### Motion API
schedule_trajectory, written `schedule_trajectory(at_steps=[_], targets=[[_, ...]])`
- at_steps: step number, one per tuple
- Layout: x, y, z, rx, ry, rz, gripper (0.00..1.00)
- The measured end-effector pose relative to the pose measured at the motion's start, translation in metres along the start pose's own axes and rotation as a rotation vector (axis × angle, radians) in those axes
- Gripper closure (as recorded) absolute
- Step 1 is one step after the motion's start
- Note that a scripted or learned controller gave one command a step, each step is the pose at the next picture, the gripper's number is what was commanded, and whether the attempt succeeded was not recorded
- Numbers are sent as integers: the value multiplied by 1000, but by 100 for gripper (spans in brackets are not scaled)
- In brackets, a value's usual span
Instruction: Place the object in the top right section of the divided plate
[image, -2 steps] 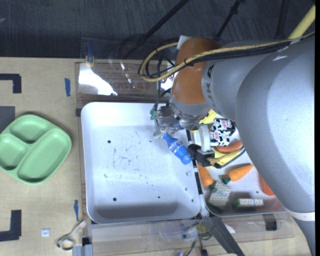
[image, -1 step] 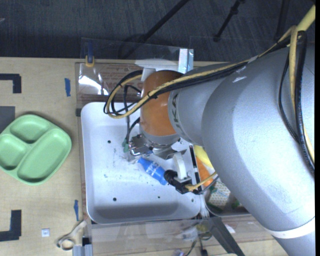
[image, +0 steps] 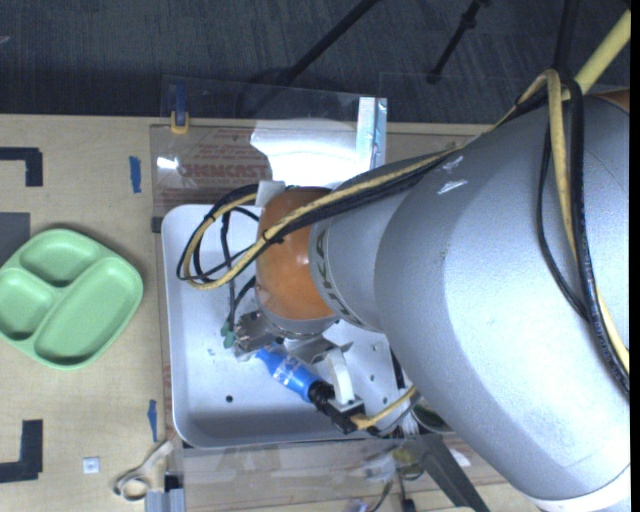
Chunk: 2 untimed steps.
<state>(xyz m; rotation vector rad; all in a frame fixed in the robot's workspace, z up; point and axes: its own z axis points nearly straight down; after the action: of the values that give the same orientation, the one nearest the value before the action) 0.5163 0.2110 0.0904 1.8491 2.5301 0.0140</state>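
- The object to be placed cannot be picked out with any certainty. A small dark-green scrap (image: 229, 336) shows at the lower left edge of the wrist, low over the bin floor, and I cannot tell whether it is the object or part of the tool.
- The gripper (image: 241, 334) sits there beneath the wrist, mostly covered by the arm. Whether it is open, closed or holding anything cannot be told.
- The orange band (image: 290, 272) lies directly above it, and a blue cylinder (image: 286, 373) juts out just below and to the right.
- Yellow and black cables (image: 213, 243) loop off the wrist over the bin's upper left corner.
- The white bin (image: 196, 405) lies under the arm, with its left and near parts of the floor bare.
- The grey arm (image: 490, 300) comes in from the right and covers the rest of the bin.
- The green divided plate (image: 70, 296) lies flat on the wooden desk (image: 85, 420), well apart to the left of the bin, and all three of its sections are bare.
- A strip of blue tape (image: 135, 173) marks the desk near the bin's upper left corner.
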Motion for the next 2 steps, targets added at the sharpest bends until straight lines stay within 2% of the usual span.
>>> schedule_trajectory(at_steps=[1,2], targets=[[-23,55,2,5,1,462,100],[16,-2,0,11,-1,788,100]])
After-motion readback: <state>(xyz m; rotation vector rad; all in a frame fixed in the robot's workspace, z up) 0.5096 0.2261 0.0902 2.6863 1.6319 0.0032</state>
